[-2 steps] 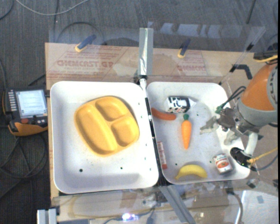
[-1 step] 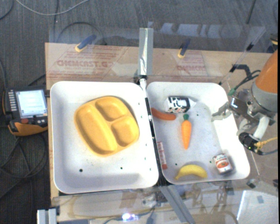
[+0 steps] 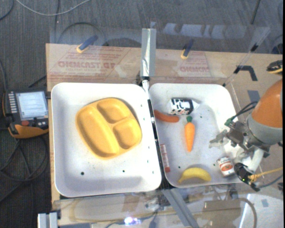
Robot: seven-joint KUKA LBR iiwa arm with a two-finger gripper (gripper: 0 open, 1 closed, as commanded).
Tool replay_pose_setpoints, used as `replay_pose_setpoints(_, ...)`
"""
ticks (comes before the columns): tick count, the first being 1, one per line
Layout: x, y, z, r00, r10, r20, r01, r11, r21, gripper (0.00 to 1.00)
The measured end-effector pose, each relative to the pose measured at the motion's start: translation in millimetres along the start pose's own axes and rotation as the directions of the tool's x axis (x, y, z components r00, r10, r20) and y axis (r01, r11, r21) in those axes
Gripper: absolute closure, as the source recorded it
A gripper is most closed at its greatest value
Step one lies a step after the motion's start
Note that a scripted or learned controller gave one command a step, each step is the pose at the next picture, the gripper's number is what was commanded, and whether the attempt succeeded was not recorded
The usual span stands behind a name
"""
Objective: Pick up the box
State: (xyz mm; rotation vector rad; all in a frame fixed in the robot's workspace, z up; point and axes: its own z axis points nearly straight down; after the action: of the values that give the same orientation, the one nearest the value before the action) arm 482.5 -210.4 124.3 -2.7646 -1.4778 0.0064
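Observation:
The box (image 3: 181,106) is a small black-and-white carton lying on its side at the back of the right bin (image 3: 213,95), near the divider. My gripper (image 3: 241,152) hangs over the bin's right front part, well to the right of and nearer than the box. Nothing shows in its grasp. A small red-and-white can (image 3: 224,166) lies just to its left. The arm's orange band (image 3: 271,109) sits above the bin's right rim.
In the right bin lie a red sausage-like piece (image 3: 166,117) beside the box, a carrot (image 3: 189,133), a banana (image 3: 195,175) at the front and a thin stick (image 3: 164,156) along the left wall. The left bin (image 3: 66,175) holds a yellow divided plate (image 3: 109,126).

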Motion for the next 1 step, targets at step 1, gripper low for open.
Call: replay_pose_setpoints(1,94.7,-0.2,-7.5,0.999,-0.033,0.002,0.034,0.999,-0.003,0.00)
